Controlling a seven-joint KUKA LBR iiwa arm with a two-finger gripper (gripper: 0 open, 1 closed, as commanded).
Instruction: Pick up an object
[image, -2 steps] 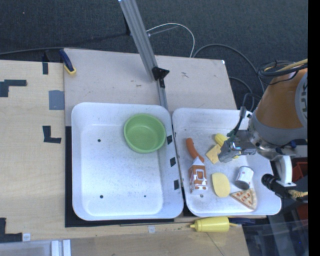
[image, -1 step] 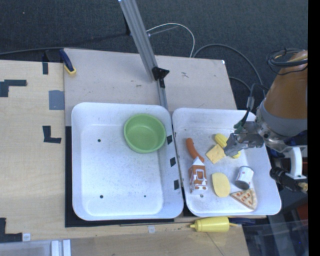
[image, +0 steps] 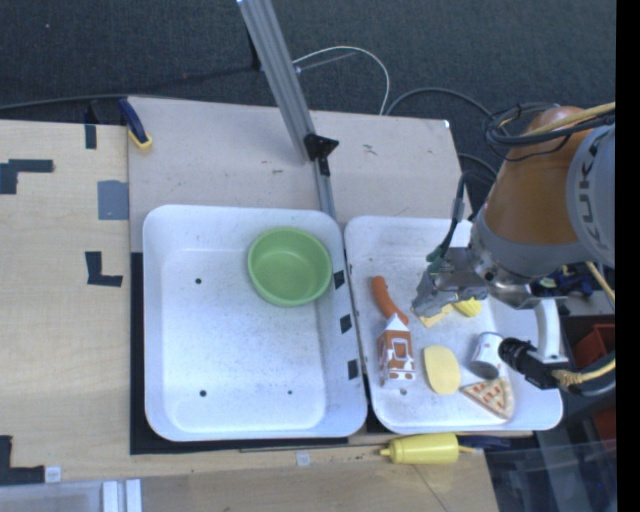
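Observation:
My gripper (image: 437, 300) hangs low over the right bin (image: 400, 240), directly above a small yellow piece (image: 465, 309) that shows at its lower edge. To its left lie an orange carrot-like stick (image: 384, 296) and an orange-and-white carton (image: 397, 357). Below the gripper lie a pale yellow oval (image: 442, 369), a pizza slice (image: 490, 396) and a small white-and-grey cup (image: 486, 350). A green bowl (image: 289, 265) sits in the left bin (image: 200, 330).
A yellow bottle (image: 424, 449) lies on the bench just in front of the right bin. A grey metal pole (image: 290, 90) slants down to the bins' shared back edge. Cables trail behind the arm.

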